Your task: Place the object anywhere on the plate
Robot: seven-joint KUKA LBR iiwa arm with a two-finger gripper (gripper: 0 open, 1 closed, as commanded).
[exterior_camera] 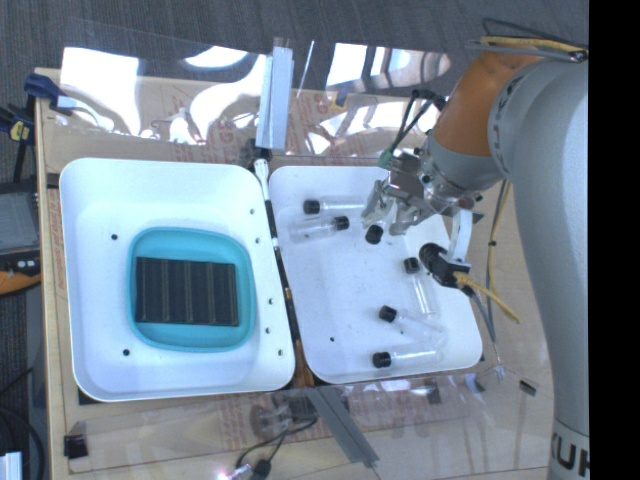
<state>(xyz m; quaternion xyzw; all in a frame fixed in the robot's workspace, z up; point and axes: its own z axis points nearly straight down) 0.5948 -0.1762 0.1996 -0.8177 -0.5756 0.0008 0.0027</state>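
Two white bins are sitting side by side on the counter (150, 418). The left bin (90, 358) is holding the plate (192, 290), a teal rounded rectangle with a dark ribbed centre, lying flat near the bin's middle. The right bin (340, 353) is carrying several vials, clear tubes with black caps, all lying on their sides. One vial (328, 207) is lying near the bin's upper left, with a second vial (318, 227) just below it and roughly parallel. A third vial (418, 280) is lying toward the right wall, a fourth (410, 320) is resting lower in the bin, and a fifth (408, 354) is lying near the bottom rim. None of these tubes is touching the plate; all are sitting in the right bin, well apart from it. The arm (520, 108), grey with an orange band, is reaching in from the right and hanging over the upper right part of the right bin. Its gripper (385, 216) is pointing down and leftward, and a black cap (374, 234) is showing just beside the tips, though whether that cap is between them or merely on the bin floor cannot be told. Whether the fingers are open or closed cannot be told from this slant. A black cable loop (436, 260) is hanging below the wrist, over the bin's right side.
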